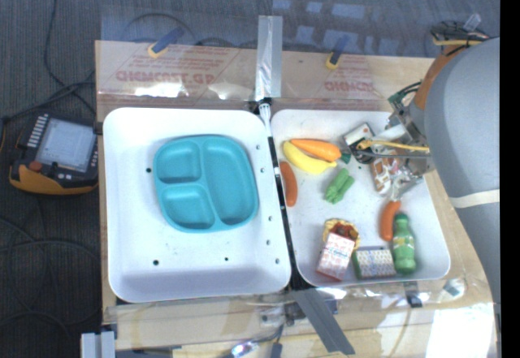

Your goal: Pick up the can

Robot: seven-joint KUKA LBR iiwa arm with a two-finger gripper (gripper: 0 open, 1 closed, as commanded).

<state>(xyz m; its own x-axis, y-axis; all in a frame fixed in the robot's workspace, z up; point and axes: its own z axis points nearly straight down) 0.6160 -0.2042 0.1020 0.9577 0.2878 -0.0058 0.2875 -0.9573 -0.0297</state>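
Gripper [382,147] state can't be told; it sits among clutter, well apart from can [373,262] — wrong-item grab likely.

I see: both bins [122,267] white. Divided plate [205,182] turquoise. Banana [297,158] yellow, carrot [315,148] orange, bottle [403,244] green with red cap, carton [336,254] pink-white, can [374,261] grey, speckled label. Arm [471,129] grey.

Gripper [388,145] sitting low in right bin [439,267] near its far right corner, over crumpled wrapper [393,174]; can [374,262] lying at near edge between snack box [337,251] and green bottle [404,244]; teal tray [205,182] sitting in left bin [130,259]
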